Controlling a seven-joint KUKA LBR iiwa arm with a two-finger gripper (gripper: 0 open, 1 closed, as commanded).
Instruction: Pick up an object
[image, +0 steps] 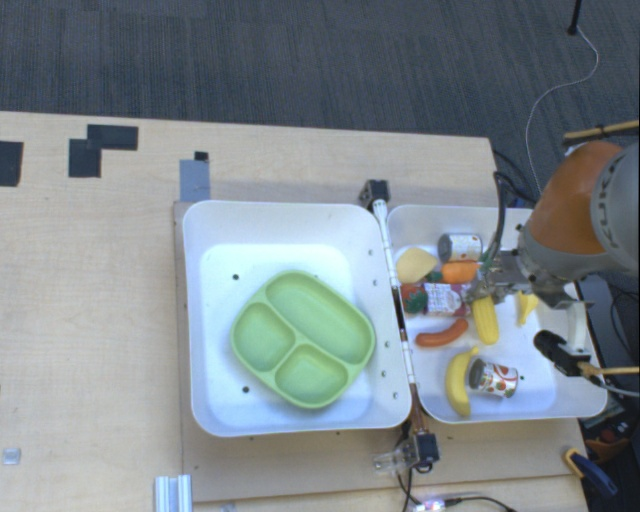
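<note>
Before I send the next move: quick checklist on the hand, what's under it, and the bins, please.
1. Hand over the right bin: ok.
2. Something between its fingers: cannot tell.
3. Target under hand: corn cob close below, but carrot and snack packet crowd it: not ok.
4. Banana and small can lie apart from the hand: ok.
5. Green divided plate sits alone in the left bin: ok.
</note>
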